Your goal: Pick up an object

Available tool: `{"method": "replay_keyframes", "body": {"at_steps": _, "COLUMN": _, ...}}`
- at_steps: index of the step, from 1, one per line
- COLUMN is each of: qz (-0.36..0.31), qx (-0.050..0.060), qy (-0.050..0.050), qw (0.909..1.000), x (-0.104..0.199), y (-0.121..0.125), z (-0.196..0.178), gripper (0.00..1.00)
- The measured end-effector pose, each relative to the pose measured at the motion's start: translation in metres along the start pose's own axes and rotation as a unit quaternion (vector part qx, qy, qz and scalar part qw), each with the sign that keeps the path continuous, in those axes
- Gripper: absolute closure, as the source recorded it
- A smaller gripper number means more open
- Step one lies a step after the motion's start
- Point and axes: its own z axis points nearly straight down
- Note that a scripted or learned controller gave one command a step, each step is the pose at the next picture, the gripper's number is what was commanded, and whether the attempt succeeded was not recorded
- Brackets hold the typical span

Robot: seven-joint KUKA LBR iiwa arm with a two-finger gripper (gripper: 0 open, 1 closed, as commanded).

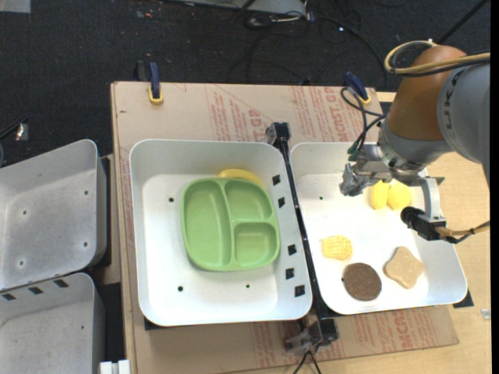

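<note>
Camera view is showing the yellow object (pixel 388 194) lying in the right bin (pixel 312 162), toward its far edge and nearer the right wall than the divider, and I take it to be the thing the arm is going for, since the gripper (pixel 355 179) is hanging right at its left side, close enough that the two look to be touching. Whether the pincer is apart or together I cannot tell; the wrist is blocking the tips from where the camera is looking, and nothing yellow is plainly sitting between them, so I would not call it a grasp. The arm (pixel 437 100) is leaning in over the bin's far right corner, which is probably why the yellow piece is the handy choice: it is lying nearest the reach. Further toward the near edge, the other items are lying well spread out: a corn-like yellow piece (pixel 336 247) by the left wall, a brown round disc (pixel 362 280) close to the near edge, and a tan toast-shaped piece (pixel 404 267) beside it toward the near right corner. That spacing is leaving room to come down on any one without nudging the rest. In the left bin (pixel 148 232) a green divided plate (pixel 231 224) is sitting about the middle, with something yellow (pixel 238 174) peeking from under its far edge.
</note>
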Motion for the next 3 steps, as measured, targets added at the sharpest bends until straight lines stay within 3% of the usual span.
{"method": "replay_keyframes", "body": {"at_steps": 2, "qz": 0.0, "qx": 0.0, "qy": 0.0, "qw": 1.0, "x": -0.006, "y": 0.008, "z": -0.086, "gripper": 1.0}}
{"method": "replay_keyframes", "body": {"at_steps": 3, "qz": -0.002, "qx": 0.003, "qy": 0.001, "qw": 1.0, "x": 0.037, "y": -0.002, "z": -0.087, "gripper": 1.0}}
